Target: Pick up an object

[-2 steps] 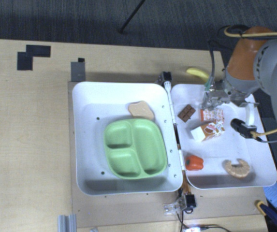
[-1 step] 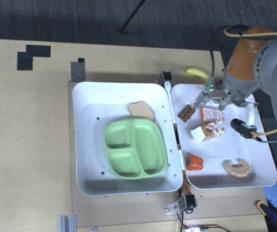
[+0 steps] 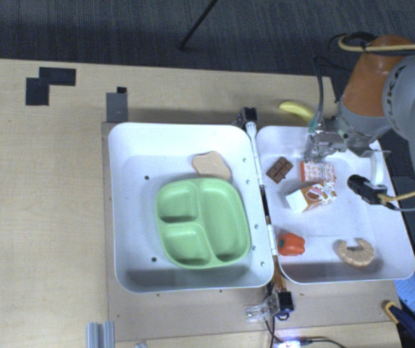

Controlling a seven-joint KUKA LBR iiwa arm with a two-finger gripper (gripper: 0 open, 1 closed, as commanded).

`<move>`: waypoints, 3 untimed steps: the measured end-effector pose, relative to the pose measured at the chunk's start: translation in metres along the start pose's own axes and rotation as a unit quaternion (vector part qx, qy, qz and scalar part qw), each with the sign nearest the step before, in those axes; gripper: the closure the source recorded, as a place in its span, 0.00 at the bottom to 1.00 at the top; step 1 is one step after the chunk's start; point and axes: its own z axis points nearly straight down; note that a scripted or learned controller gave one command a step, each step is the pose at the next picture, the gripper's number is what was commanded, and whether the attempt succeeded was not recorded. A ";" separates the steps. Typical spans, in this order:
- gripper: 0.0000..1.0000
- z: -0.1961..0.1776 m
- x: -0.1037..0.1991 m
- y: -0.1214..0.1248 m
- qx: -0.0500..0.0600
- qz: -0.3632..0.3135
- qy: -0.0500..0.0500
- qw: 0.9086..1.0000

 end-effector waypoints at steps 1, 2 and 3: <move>0.00 0.000 0.000 0.000 0.000 0.000 0.000 1.000; 0.00 0.034 0.012 -0.082 0.007 0.002 0.002 1.000; 1.00 0.023 0.012 -0.080 0.004 0.001 0.002 1.000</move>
